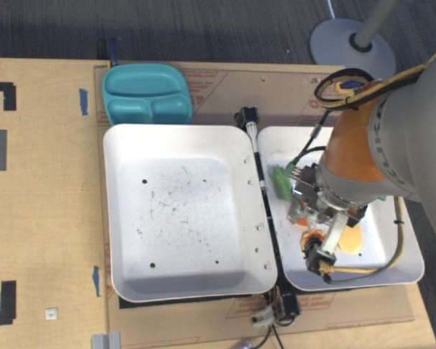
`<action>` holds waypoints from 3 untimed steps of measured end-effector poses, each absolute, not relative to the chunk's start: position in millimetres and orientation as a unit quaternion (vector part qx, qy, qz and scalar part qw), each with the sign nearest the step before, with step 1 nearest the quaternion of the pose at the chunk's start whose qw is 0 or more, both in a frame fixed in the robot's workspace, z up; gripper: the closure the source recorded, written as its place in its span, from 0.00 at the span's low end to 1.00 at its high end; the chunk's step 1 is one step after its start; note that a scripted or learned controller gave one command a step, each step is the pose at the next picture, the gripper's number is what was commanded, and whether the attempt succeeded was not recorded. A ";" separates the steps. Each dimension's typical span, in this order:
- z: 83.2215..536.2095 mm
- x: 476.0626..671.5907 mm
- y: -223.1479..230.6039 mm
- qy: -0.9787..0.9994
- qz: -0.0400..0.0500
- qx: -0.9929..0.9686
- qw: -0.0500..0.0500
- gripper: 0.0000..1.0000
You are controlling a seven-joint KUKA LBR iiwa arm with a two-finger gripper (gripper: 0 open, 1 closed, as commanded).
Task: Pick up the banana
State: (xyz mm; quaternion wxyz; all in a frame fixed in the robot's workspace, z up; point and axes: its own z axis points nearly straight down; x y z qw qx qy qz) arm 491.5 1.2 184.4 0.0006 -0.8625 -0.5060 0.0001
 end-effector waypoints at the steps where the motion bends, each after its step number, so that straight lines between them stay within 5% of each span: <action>1: 194.1 492.1 0.9 -0.506 0.000 -0.862 0.000 1.00; 3: 213.6 493.3 1.6 -0.507 0.000 -0.862 0.000 1.00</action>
